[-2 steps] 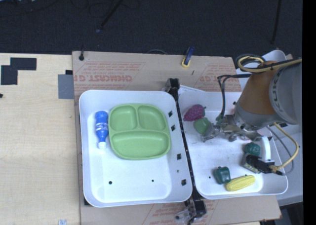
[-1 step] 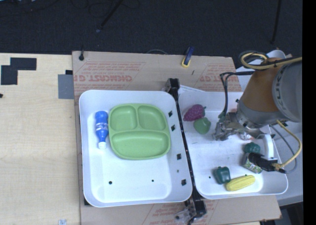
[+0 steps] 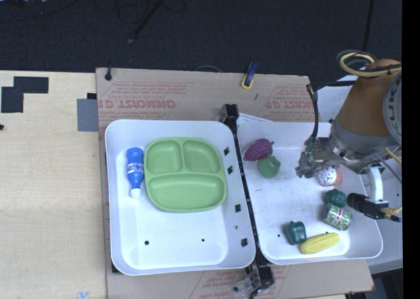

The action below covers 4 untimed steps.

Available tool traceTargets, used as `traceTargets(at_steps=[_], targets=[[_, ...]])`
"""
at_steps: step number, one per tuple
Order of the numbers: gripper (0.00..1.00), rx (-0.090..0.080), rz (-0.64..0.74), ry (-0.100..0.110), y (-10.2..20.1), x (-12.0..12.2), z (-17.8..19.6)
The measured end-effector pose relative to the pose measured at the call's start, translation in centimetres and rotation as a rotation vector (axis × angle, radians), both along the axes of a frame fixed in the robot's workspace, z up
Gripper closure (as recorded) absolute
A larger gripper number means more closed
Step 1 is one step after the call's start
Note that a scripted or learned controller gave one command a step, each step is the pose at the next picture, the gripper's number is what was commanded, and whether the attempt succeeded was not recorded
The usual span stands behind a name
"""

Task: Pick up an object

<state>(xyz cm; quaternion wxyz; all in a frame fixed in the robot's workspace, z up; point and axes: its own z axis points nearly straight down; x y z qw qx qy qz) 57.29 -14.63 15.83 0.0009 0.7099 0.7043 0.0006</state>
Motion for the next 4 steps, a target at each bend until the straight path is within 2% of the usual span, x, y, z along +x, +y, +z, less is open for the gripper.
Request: traceTargets(at_steps=[1, 2, 3, 4], targets=[[1.00, 0.000, 0.009, 0.000, 0.0, -0.4, 6.2], [1.00, 0.001, 0.007, 0.003, -0.1, -0.4, 7.0], [1.00, 0.003, 0.012, 0.005, 5.4, -0.4, 7.1], [1.00, 0.003, 0.012, 0.006, 10.1, -2.0, 7.9]])
